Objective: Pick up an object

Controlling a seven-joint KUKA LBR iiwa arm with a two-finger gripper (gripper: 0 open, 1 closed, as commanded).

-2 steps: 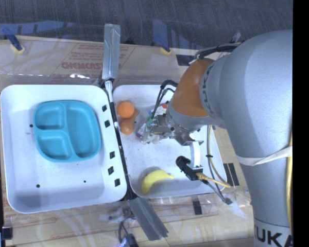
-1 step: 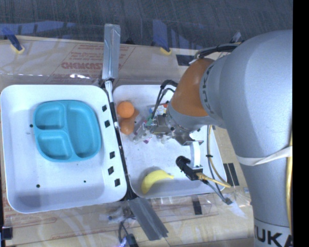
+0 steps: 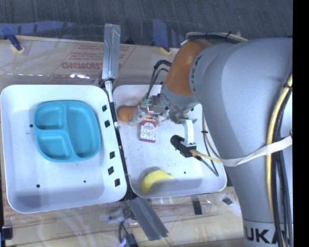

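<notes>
My gripper point(image 3: 150, 112) hangs low in the right bin point(image 3: 130, 153), near its far left part. Just below its tip lies a small red and white packet point(image 3: 148, 131), touching or nearly touching it. An orange-brown rounded object point(image 3: 125, 113) lies to the gripper's left by the bin's left wall. A yellow banana-like object point(image 3: 155, 179) rests at the bin's near edge. The arm's bulk hides the right side of this bin.
The left bin point(image 3: 20, 184) holds a teal divided plate point(image 3: 67, 130) in its far half. A metal divider point(image 3: 112, 50) runs between the bins. A black fitting with cables point(image 3: 183, 146) hangs off the arm over the right bin.
</notes>
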